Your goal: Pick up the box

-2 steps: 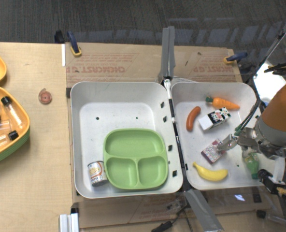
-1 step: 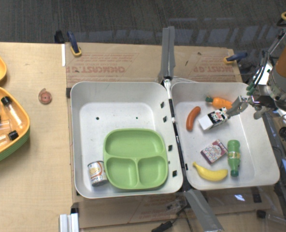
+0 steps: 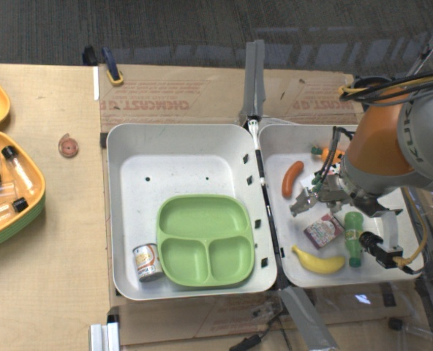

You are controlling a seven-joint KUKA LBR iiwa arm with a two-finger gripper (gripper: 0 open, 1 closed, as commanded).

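- Nearest me, toward the right bin's (image 3: 271,196) front edge, a banana (image 3: 317,261); just behind it lies the box (image 3: 323,231), flat, with a green bottle (image 3: 354,237) to its right.
- Box looks like light, stiff card, probably crushable; I'd pinch it across its short sides.
- Claw (image 3: 309,198) hovers just behind the box, gripping nothing; whether it's open, I can't tell.

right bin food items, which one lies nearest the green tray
The red sausage: it lies by the bin's left wall, while the banana and green bottle sit further right.
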